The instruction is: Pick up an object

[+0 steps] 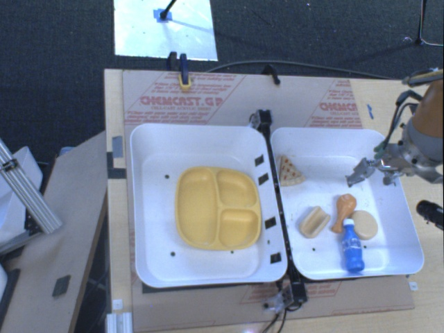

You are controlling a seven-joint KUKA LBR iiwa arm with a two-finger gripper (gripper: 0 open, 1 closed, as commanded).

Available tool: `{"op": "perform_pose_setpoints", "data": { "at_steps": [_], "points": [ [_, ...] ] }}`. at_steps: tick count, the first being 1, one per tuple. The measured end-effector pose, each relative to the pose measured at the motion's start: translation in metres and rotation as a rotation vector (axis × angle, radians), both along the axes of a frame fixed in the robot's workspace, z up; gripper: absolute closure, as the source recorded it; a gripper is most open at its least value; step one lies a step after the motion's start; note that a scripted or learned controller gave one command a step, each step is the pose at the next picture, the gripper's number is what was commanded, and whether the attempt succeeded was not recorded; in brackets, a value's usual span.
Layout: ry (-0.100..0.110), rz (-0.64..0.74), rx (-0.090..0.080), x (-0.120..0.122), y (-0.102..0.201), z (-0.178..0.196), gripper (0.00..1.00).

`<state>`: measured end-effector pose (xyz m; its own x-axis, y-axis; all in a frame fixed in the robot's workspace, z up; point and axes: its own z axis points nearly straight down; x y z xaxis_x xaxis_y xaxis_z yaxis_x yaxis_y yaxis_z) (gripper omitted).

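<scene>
Plainly, the left bin (pixel 149 186) bears just a yellow divided plate (pixel 218 208), lying flat and low, which I judge a poor thing for a two-finger pinch, so any object worth picking sits in the right bin (pixel 409 248). Along that bin from the left lie a pizza slice (pixel 290 171) near the divider, a bread roll (pixel 313 222), an orange drumstick (pixel 343 211), a blue bottle (pixel 352 245) lying on its side, and a pale round cookie (pixel 365 225). The drumstick, bottle and cookie crowd together, touching or nearly so, and a descent onto any one of them could nudge its neighbours or trap two at once; the bottle, being round, may roll off the fingers. The gripper (pixel 372 171) hangs over bare floor in the bin's upper right, holding nothing, apart from every item, so closing there would catch only air. How wide its fingers stand I cannot tell, since they blur into grey metal. The arm (pixel 427 127) is cut off at the right edge.
</scene>
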<state>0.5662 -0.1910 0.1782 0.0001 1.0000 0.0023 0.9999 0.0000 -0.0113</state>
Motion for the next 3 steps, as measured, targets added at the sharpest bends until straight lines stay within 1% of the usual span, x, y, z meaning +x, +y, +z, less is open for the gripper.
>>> {"op": "perform_pose_setpoints", "data": {
  "at_steps": [1,2,3],
  "points": [
    [-0.013,0.003,-0.003,0.003,0.0,0.008,0.0],
    [-0.009,0.004,-0.001,0.01,0.003,-0.052,0.0],
    [-0.01,0.003,-0.002,0.01,0.004,-0.096,0.0]
  ]
}}
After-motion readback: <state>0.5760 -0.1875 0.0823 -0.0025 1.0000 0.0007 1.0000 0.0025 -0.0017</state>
